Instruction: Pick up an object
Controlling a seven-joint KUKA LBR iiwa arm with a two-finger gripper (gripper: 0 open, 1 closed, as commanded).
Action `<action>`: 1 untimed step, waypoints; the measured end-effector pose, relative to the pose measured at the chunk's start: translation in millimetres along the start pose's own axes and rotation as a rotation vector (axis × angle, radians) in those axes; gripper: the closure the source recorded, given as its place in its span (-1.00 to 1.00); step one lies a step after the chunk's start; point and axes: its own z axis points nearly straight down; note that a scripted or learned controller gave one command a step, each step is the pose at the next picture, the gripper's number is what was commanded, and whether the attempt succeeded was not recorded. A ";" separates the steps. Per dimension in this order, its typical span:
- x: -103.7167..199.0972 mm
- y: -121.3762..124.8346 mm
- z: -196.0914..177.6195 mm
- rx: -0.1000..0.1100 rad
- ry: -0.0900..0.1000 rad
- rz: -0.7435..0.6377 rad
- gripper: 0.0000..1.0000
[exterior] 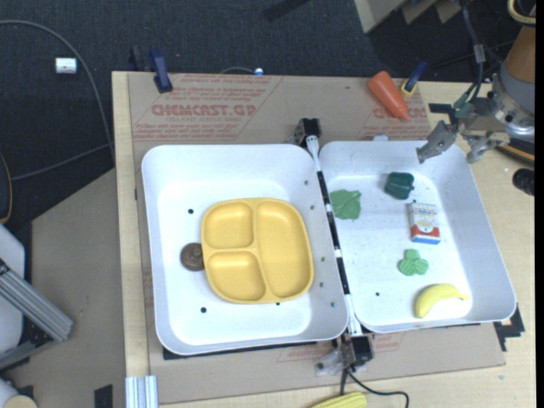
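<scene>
Currently the gripper (453, 140) is hovering with fingers apart over the right bin (484, 228), the dark green block (399, 184) lying at its seven o'clock.

Claw (453, 145) open, empty, arm at right

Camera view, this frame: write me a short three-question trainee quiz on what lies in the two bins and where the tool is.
1. True or false: the yellow plate lies in the left bin.
2. Which thing lies nearest the front corner of the right bin? A) the banana B) the dark green block C) the small carton
3. Fill in: the tool hovers over the right bin's ____ edge, holding nothing.

Key
1. True; a brown disc peeks out beside the plate.
2. A
3. Far. The dark green block lies closest to it.
</scene>
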 end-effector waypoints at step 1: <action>-6.8 47.0 111.9 0.004 0.001 -0.001 -1.00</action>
